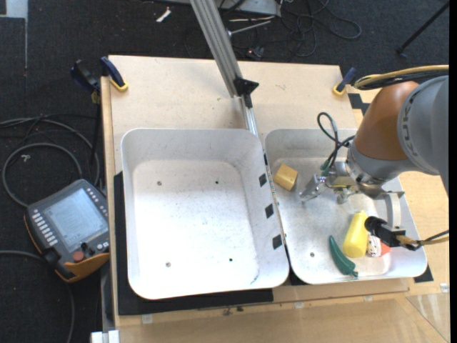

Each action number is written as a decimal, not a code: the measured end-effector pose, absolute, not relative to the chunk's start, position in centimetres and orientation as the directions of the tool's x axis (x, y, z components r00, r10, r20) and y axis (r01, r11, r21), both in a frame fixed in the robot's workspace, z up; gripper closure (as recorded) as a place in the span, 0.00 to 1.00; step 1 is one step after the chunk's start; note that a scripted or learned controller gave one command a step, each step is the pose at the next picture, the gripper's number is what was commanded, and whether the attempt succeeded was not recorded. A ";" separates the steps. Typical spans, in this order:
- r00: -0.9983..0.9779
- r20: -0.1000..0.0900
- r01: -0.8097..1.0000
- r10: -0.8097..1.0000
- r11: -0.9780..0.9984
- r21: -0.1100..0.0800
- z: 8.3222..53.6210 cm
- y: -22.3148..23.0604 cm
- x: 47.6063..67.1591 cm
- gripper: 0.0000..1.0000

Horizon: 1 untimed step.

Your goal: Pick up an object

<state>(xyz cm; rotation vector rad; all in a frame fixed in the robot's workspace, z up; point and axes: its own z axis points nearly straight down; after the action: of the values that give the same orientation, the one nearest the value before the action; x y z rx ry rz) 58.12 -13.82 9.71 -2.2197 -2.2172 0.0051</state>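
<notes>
Objects for picking all lie in the right bin [285, 145]: a small tan block [285, 176] near its left wall, and toward the front right a yellow piece [355, 236], a green curved piece [341, 256] beside it, and a small orange and white item [377, 246] touching the yellow one. The arm's pincer [311, 189] hangs low over the middle of that bin, just right of the tan block and apart from it; whether it is apart or together I cannot tell.

The tan block looks the easiest target, since it sits alone. A good approach would centre over it and descend straight, keeping off the bin wall at its left. The front cluster is crowded and risks a glancing grip. The left bin [143, 148] and the slanted metal rail [218, 38] are well clear of this reach.
</notes>
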 end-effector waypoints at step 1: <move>0.001 0.000 1.000 1.000 -0.001 0.002 11.1 -13.8 58.3 1.00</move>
<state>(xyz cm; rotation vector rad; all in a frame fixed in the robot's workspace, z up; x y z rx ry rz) 58.29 -13.84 11.13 -2.2236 -2.2212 -0.0014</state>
